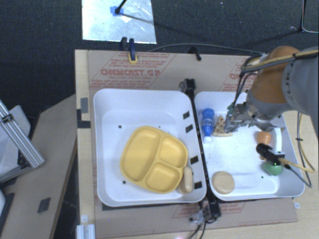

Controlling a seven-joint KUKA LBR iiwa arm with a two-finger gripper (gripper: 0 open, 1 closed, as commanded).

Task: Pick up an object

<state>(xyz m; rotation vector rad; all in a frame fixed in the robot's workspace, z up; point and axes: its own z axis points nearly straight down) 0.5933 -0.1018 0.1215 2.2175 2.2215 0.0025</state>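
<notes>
While the end effector (233,121) hung over the pizza slice (221,127), grip unreadable, a centred straight descent seemed wisest.

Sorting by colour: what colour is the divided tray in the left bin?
Yellow tray, seen in the camera view.

The end effector (232,122) is too small and blurred to tell how it stands. The arm (294,86) runs off the right edge and hides part of the right bin's (249,188) far wall — the item under the end effector stays indistinct.
</notes>
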